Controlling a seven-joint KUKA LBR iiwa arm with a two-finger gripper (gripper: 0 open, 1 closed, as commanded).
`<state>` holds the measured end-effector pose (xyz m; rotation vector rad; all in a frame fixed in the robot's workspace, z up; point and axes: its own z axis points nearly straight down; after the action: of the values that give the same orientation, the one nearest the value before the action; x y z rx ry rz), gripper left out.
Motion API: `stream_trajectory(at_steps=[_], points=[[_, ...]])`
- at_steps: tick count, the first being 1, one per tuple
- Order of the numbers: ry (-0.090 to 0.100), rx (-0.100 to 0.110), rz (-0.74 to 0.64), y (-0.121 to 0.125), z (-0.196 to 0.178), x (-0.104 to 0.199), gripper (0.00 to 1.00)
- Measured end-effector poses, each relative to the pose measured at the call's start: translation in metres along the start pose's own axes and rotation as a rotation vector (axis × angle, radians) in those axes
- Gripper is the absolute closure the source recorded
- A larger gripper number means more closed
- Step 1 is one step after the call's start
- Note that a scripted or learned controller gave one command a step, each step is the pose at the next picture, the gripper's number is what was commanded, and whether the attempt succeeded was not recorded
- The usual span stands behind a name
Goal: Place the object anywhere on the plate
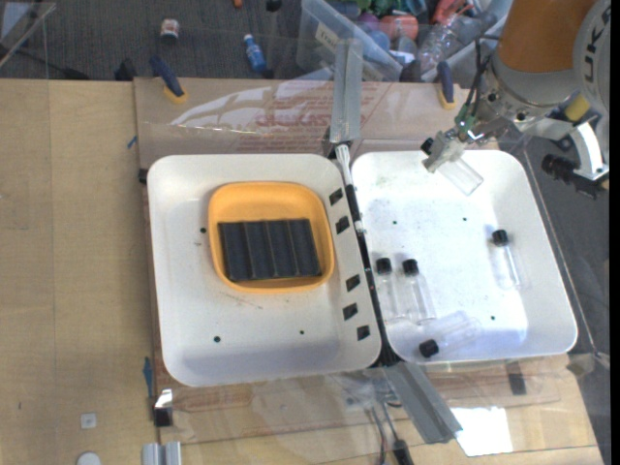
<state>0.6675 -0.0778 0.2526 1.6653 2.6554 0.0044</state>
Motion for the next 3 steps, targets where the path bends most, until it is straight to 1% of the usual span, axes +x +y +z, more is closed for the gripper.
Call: stream_trajectory(at_steps=[1,2,3], points=[[-0.001,0.000,-0.124,-0.003,-0.024,-0.007,1.00],[-0.001,0.000,-0.161,-0.012,-0.045,-0.026,1.00],[-0.001,0.000,-0.203,-0.039,-0.124,-0.082,1.00]])
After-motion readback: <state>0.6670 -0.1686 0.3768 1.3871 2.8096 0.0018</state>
